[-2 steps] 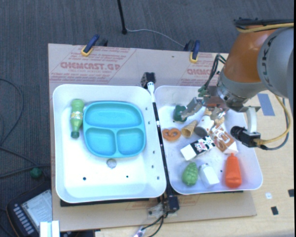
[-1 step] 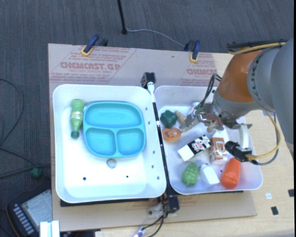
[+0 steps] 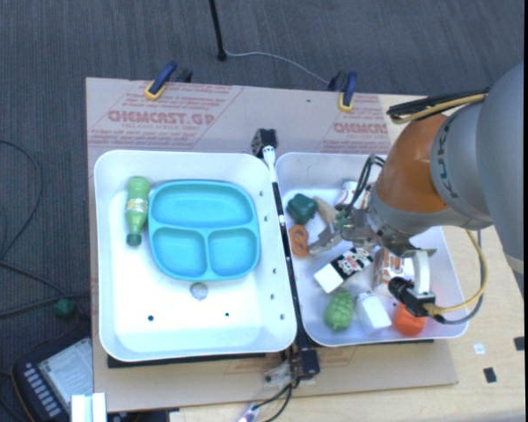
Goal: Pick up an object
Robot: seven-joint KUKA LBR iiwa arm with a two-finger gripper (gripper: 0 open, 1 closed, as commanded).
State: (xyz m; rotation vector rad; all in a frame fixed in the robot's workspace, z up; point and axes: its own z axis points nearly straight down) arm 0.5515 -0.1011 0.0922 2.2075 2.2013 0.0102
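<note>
While the arm (image 3: 462, 161) leans in from the right and covers a good chunk of the right bin (image 3: 449, 328), the bench (image 3: 273, 117) under it all is just a sheet of printed cardboard held by two clamps at the back edge. The left bin (image 3: 114, 323) holds a blue tray (image 3: 202, 229) with three sections, pretty much centered, and a green bottle (image 3: 137, 209) lying just beside the tray's left edge, cap end toward the front. The gripper (image 3: 356, 227) sits low in the right bin, in the middle of the clutter, but honestly I can't tell whether it's clamped on anything or hanging loose, too much wrist and cable in the way. Around it: a dark green block (image 3: 301, 207) at the back left of that bin, an orange piece (image 3: 298, 240) right next to the divider, a white box (image 3: 329, 278) with a black-and-white thing touching its right side, a bumpy green toy (image 3: 340, 310) near the front wall, a white cube (image 3: 373, 311) just right of it, and an orange ball (image 3: 409, 323) in the front right corner.
</note>
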